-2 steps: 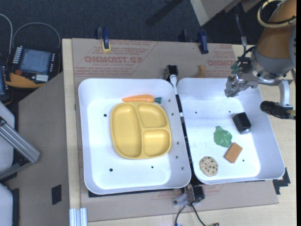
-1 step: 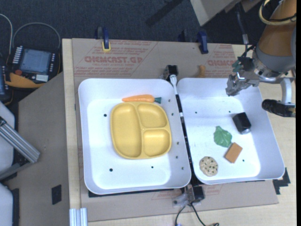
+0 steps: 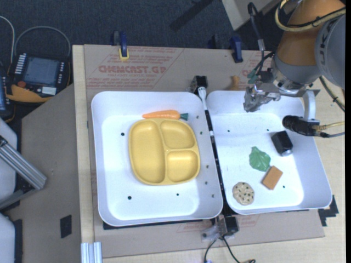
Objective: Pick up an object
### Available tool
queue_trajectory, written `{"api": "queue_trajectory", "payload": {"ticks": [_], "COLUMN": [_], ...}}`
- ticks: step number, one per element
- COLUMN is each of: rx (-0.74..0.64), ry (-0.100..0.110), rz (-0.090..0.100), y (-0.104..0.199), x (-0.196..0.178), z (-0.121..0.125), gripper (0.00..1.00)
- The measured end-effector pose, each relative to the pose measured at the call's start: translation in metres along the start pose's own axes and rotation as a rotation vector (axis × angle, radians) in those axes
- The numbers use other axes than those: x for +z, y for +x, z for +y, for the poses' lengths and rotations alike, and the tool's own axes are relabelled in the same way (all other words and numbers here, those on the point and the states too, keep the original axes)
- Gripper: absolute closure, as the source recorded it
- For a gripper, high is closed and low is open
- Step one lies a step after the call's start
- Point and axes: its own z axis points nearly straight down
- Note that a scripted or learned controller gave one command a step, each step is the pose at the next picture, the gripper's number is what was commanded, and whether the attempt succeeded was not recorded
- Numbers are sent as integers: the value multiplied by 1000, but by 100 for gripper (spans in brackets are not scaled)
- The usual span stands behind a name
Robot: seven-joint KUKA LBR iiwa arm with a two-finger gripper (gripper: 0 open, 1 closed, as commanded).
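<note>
Approach step: hand (image 3: 255, 104) hovered over right bin's (image 3: 312, 196) far edge, finger state indiscernible. Nothing grasped. Nearest candidate, black block (image 3: 282, 142), sat mid-bin; next move likely calls for descent onto it.

A green leaf (image 3: 259, 159), a brown block (image 3: 272, 177) and a round cookie (image 3: 243, 193) lie close together. A small black block (image 3: 282, 142) lies flat near them.
</note>
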Motion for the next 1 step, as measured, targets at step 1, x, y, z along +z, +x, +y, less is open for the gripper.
{"api": "queue_trajectory", "payload": {"ticks": [1], "rx": [1], "ry": [1], "rz": [0], "y": [44], "x": [1], "z": [0], "gripper": [100]}}
